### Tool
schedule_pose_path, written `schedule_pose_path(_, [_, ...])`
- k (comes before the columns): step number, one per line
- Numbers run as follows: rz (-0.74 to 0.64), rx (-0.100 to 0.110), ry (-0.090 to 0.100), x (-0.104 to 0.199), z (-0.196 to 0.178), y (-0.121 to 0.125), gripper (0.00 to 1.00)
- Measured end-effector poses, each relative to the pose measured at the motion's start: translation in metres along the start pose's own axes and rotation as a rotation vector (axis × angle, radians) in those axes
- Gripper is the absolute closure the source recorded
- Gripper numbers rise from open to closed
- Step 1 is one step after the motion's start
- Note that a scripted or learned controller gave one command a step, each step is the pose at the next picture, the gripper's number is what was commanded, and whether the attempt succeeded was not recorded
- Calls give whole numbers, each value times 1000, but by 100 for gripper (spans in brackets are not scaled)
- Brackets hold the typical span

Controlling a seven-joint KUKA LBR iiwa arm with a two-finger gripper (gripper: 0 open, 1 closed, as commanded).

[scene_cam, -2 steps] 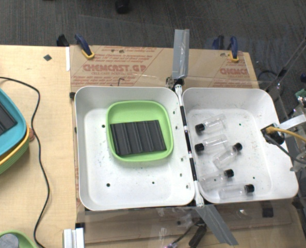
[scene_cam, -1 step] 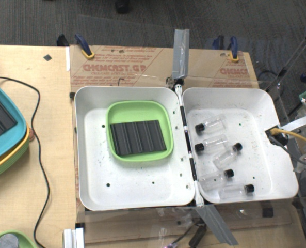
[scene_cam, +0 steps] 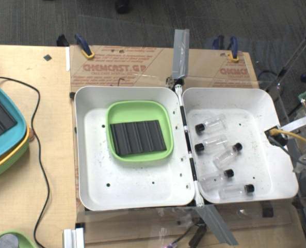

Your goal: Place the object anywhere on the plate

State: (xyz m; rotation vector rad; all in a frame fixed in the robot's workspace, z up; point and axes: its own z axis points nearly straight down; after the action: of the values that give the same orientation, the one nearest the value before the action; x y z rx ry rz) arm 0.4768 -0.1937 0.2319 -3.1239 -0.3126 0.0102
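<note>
A green square plate (scene_cam: 113, 119) lies in the left white bin (scene_cam: 91, 180), toward its back. A dark ribbed mat (scene_cam: 139, 137) covers the plate's floor. Several clear plastic vials with black caps lie scattered in the right white bin (scene_cam: 261, 107). One vial (scene_cam: 210, 124) is near the back left, one (scene_cam: 211, 143) just in front of it, and one (scene_cam: 239, 190) lies by the front wall. All the vials rest flat on the bin floor, apart from the plate.
Stacked teal and yellow trays (scene_cam: 5, 133) sit at the left edge of the wooden bench, with a black cable (scene_cam: 37, 154) running beside them. Cardboard (scene_cam: 122, 66) with clamps lies behind the bins. A yellow-tipped cable (scene_cam: 287, 134) pokes in at the right bin's edge.
</note>
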Motion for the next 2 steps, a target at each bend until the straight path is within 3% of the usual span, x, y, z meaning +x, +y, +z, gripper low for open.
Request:
schedule_pose_path(1, [-7, -2, 2, -3, -3, 16, 0])
schedule_pose_path(2, [-7, -1, 2, -3, -3, 16, 0])
